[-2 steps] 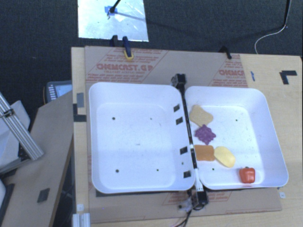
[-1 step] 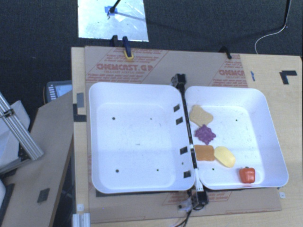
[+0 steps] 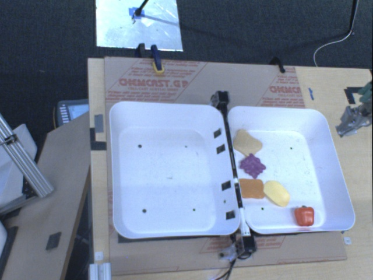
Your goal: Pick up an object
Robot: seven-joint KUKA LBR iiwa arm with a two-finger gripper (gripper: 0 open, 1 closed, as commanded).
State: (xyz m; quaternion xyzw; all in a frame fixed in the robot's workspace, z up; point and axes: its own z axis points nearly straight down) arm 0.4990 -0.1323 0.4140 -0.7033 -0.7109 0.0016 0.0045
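Hovering at the worktop's (image 3: 326,80) far right edge, the hand (image 3: 352,120) sits outside the right bin (image 3: 326,130); its grip cannot be made out. Inside lie a tan slab (image 3: 247,142), purple cluster (image 3: 252,165), orange block (image 3: 251,188), yellow lump (image 3: 277,193) and red pepper (image 3: 304,216).

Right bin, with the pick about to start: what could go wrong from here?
1. The tan piece, purple cluster, orange block and yellow piece crowd the right bin beside the divider; a descent may nudge a neighbour or strike the wall.
2. The red piece lies near the front rim, so a grasp there may catch the edge.
3. The gripper sits outside the bin, so its approach must clear the right rim.
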